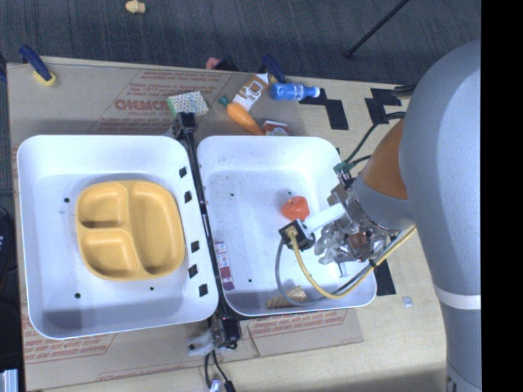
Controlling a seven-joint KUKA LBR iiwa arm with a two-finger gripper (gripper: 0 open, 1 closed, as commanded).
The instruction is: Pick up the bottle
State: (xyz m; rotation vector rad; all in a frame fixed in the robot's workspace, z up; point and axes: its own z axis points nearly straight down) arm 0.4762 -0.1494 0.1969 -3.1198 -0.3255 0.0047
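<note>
bottle (294,92) behind bins, gripper (337,250) well apart

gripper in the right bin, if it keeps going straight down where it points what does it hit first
Most likely the white floor of the right bin. The gripper hangs beside the orange object, not over it, though depth is hard to judge.

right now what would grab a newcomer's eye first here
The big grey arm reaching in from the right, its gripper low in the right bin beside a small orange object. Next, the yellow divided plate in the left bin. A blue bottle lies on the bench behind the bins.
</note>
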